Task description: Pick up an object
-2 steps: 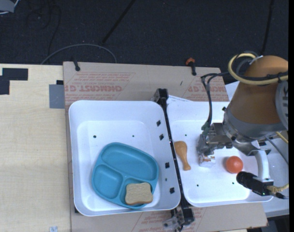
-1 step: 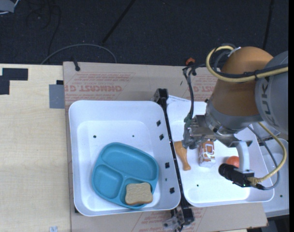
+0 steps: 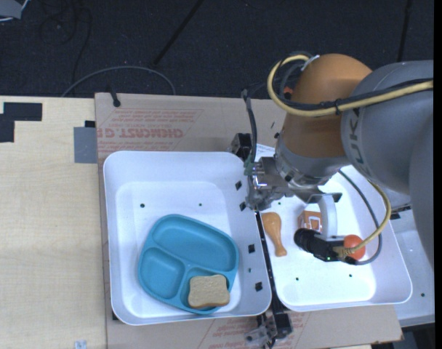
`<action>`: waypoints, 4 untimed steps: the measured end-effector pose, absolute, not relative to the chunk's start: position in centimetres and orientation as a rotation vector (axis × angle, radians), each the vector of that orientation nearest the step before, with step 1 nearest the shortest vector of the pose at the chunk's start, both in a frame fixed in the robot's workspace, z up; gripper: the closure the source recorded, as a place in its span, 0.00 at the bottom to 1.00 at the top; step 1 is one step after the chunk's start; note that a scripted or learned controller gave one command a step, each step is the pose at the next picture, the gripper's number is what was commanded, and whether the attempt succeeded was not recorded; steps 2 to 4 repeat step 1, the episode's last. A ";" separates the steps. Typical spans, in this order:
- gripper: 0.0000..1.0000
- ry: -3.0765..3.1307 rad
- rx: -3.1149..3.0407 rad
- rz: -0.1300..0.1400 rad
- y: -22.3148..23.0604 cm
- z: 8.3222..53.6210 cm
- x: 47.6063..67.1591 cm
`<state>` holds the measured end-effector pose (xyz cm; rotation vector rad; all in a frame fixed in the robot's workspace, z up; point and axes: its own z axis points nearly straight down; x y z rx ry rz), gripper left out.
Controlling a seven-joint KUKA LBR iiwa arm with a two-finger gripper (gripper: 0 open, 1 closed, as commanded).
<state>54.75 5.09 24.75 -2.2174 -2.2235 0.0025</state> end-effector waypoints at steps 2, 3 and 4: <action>1.00 -2.225 -2.215 0.001 9.4 24.6 57.7; 1.00 -2.225 -2.215 0.001 9.4 24.6 57.7; 1.00 -2.225 -2.215 0.001 9.4 24.6 57.7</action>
